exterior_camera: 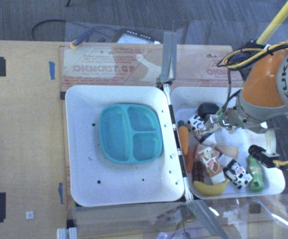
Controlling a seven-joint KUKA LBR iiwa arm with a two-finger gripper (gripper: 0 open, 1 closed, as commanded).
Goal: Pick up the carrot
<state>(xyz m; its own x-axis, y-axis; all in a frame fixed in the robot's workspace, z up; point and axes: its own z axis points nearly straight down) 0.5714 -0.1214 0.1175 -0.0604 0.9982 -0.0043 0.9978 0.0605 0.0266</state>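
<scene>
Carrot (183,137): one, lying left of gripper (210,125). Banana (210,187): one, below it. Blue plate (131,133): one, far left. Gripper: opening cannot be told.

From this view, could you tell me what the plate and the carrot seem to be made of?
Plate: probably moulded plastic, teal and matte, with three smooth compartments and soft rounded edges. Carrot: likely a plastic toy, uniformly orange with a slight sheen, though a real one cannot be ruled out.

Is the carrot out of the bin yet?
No. The carrot lies flat in the right bin, along its left wall, apart from the end effector.
</scene>
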